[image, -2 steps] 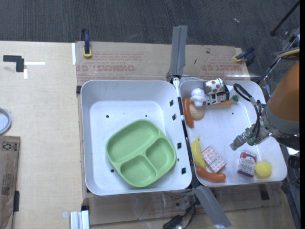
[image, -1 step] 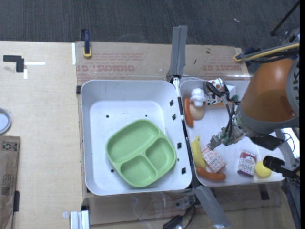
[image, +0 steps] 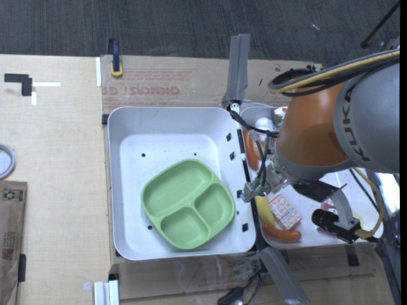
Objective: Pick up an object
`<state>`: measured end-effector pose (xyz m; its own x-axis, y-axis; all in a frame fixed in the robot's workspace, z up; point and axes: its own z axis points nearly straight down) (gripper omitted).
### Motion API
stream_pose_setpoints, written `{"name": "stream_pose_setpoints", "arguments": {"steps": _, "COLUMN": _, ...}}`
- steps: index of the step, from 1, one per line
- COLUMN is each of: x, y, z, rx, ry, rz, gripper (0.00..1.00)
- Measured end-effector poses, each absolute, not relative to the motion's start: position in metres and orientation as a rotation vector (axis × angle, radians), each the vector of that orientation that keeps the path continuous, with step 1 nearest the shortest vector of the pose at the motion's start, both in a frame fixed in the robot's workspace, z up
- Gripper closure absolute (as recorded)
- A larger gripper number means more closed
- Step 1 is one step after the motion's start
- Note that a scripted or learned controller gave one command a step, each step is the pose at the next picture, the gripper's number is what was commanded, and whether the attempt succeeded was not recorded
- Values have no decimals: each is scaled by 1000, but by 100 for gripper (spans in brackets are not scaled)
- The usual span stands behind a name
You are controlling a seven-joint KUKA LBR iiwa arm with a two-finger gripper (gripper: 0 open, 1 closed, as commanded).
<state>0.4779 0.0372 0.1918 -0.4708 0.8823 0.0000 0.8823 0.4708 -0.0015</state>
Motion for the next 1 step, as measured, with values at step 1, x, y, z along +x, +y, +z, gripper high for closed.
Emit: {"name": "stream_pose_setpoints", "arguments": {"steps": 1, "x": 478, "y": 110, "z": 192, "rx": -1448, "ry": -2788, "rz": 3, "gripper": 100}}
